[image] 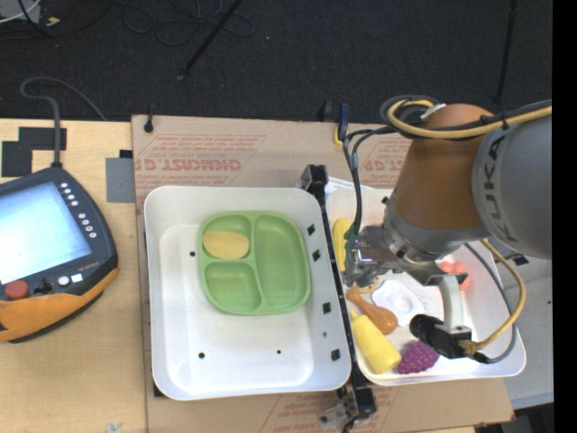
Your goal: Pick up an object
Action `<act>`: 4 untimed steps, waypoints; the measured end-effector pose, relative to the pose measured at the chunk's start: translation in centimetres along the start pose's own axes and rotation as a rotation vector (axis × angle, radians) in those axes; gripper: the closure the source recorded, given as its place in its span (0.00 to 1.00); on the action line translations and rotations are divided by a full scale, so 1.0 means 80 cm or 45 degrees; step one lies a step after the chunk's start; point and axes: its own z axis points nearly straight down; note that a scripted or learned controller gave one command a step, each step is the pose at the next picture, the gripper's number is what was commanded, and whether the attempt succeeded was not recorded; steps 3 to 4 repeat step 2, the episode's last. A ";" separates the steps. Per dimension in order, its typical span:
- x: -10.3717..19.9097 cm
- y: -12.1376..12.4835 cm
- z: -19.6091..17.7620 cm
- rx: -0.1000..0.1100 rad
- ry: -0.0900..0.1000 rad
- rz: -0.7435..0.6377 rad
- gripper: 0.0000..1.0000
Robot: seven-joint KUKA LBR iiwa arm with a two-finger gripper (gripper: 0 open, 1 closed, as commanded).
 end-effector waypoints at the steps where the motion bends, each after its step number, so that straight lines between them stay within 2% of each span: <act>1: 0.037 -0.053 0.006 0.004 -0.002 0.003 1.00; 2: 0.041 -0.044 0.017 0.002 -0.004 0.007 1.00; 4: 0.041 -0.044 0.017 0.002 -0.004 0.007 1.00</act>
